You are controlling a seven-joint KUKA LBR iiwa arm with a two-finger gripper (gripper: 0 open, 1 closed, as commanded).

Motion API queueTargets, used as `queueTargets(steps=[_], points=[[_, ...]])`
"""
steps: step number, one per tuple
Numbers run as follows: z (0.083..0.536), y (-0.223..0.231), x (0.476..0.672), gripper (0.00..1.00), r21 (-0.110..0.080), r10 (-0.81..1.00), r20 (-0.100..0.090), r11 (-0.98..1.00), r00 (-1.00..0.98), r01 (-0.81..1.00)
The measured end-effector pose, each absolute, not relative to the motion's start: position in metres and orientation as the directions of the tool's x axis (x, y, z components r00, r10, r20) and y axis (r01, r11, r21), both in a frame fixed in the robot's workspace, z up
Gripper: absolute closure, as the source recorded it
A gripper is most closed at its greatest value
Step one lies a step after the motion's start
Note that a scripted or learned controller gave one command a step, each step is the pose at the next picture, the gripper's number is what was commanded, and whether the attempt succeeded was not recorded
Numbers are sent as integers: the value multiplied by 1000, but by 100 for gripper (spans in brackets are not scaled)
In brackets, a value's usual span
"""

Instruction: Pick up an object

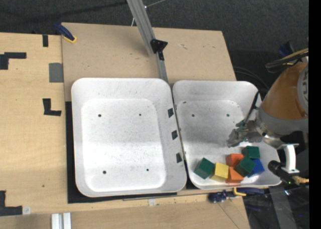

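Blocks (235, 166) lay clustered in the right bin's (210, 97) near corner just below the gripper (237, 136), whose fingers' spread I couldn't tell; such tight packing risked a missed grasp.

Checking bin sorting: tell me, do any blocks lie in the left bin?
No, the blocks are all clustered in the right bin, at its near corner.

No readable text, label, brand or number appeared anywhere. The black marks on the tabletop (30, 72) were plain tape shapes, not letters.
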State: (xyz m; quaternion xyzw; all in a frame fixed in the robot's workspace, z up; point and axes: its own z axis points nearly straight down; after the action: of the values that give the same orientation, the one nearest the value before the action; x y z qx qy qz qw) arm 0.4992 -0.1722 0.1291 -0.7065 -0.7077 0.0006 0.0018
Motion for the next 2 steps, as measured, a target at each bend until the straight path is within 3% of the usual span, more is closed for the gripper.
queueTargets(steps=[2], points=[[248, -183, 510, 100, 5, 1000, -2, 2, -2, 1000]])
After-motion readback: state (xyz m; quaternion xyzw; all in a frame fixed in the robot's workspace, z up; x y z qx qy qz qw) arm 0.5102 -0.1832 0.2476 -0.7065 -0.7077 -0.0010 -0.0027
